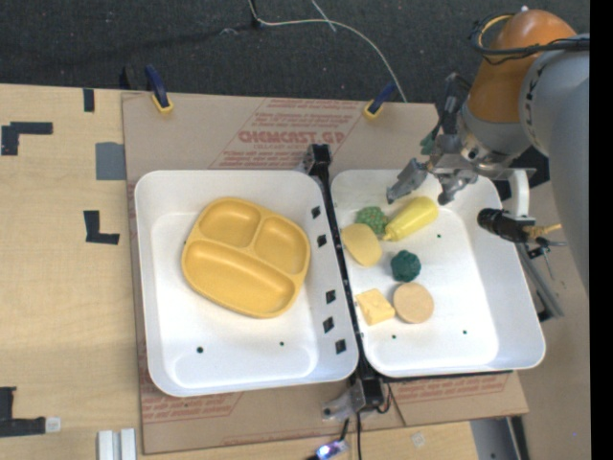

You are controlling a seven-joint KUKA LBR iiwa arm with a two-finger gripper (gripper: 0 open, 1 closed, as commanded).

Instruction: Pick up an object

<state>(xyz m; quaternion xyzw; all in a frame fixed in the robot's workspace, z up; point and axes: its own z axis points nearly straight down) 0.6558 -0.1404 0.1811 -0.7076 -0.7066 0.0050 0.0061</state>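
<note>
You had the two-finger gripper (422, 184) poised over the far part of the right-hand shallow white bin (498, 338), its dark fingers (400, 186) spread apart with nothing between them, straddling the upper end of the pale yellow corn-cob-shaped toy (412, 218), which lay tilted across the bin floor. That corn piece looked to be your likeliest target, and there the trouble lay: it touched the small green leafy toy (373, 220) at its lower end, with the rounded pale yellow toy (362, 244) just beside that, so a closing finger could have nudged the neighbours or caught two pieces at once. A smooth, rounded body gripped near its end might also have swivelled or squirted out as the fingers met. The dark green broccoli-like toy (405, 265), the tan disc (414, 303) and the yellow cheese-like wedge (374, 307) sat nearer the front, well apart from the gripper. The yellow compartment plate (247, 255) occupied the left-hand white bin (163, 353).
</note>
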